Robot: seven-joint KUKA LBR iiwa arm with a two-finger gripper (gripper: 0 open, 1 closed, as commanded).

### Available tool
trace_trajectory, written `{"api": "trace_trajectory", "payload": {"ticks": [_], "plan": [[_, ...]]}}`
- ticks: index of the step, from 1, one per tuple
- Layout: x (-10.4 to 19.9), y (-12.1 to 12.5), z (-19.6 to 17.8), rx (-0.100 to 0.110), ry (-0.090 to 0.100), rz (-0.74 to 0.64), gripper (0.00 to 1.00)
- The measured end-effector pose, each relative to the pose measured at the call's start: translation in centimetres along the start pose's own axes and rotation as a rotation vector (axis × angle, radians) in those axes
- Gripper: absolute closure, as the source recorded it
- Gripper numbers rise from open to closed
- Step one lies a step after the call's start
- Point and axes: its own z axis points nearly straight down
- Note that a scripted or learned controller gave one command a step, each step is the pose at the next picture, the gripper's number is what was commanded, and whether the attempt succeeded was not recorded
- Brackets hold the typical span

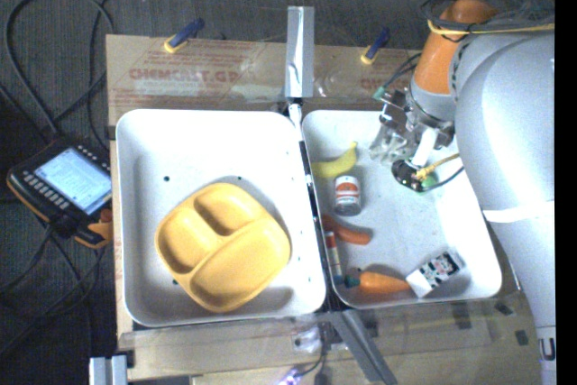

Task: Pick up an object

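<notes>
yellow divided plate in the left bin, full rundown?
The yellow divided plate looks like smooth moulded plastic, a rounded square with three compartments: two smaller ones toward the far side and one larger one nearer the camera. It lies flat, right side up, on the floor of the left bin, toward the near side. Nothing sits in it.

Setting: robotics lab | bench (180, 81) carrying clamped white bins (144, 140) | cables (54, 4) trailing over carpet | teach pendant (65, 180) glowing beside bench
</notes>
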Motion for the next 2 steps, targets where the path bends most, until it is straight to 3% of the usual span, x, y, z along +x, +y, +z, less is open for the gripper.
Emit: {"api": "trace_trajectory", "payload": {"ticks": [1, 2], "plan": [[-1.5, 0.6, 0.3, -0.026, 0.018, 0.090, 1.00], [-6.4, -5.0, -8.3, -0.010, 0.012, 0.042, 1.00]]}}
